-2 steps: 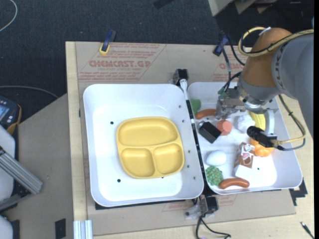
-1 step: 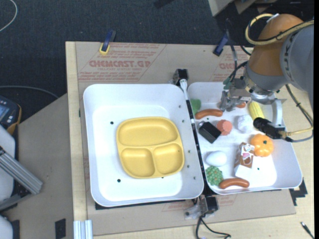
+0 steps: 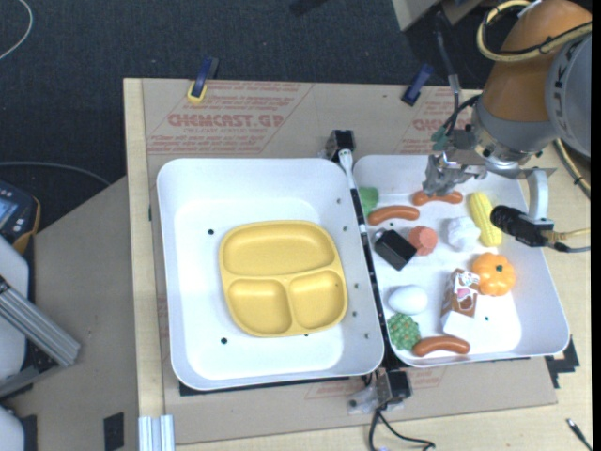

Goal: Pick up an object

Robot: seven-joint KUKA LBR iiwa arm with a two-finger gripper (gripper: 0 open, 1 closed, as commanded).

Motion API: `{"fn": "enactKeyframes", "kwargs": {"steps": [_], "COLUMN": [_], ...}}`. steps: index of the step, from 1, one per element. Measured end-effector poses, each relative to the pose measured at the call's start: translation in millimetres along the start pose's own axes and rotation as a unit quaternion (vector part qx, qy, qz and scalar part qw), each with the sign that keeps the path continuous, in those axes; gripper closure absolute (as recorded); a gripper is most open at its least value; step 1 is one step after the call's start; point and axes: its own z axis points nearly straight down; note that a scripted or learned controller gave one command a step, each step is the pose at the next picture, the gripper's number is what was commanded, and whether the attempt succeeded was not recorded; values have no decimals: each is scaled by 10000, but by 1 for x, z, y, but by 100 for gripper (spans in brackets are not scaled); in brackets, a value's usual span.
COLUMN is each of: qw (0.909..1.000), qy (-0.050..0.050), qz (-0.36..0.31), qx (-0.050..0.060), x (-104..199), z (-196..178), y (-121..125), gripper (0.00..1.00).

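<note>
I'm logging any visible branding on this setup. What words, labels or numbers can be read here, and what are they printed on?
"CHEMCAST G.P" in red, on the brown board under the bins, above the left bin; the last letters are uncertain.
The same red print repeats right of it, above the right bin, cut off by the tool: unreadable.
Small carton in the right bin: printed, but too small to read.

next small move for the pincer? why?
Probably a short straight lift. The pincer sits low at the back of the right bin, right on the end of a sausage. Whether it actually has the sausage is unclear, and a small rise would show that. The corn lies close by.
</note>
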Motion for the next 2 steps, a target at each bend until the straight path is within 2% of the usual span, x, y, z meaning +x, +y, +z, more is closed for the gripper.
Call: {"fn": "enactKeyframes", "kwargs": {"steps": [1,2], "qw": [10000,10000], "qy": [-1,17], "qz": [1,-13], "qx": [-3,53], "x": [0,42], "z": [-39,-38], "y": [2,-35], "gripper": [100,100]}}
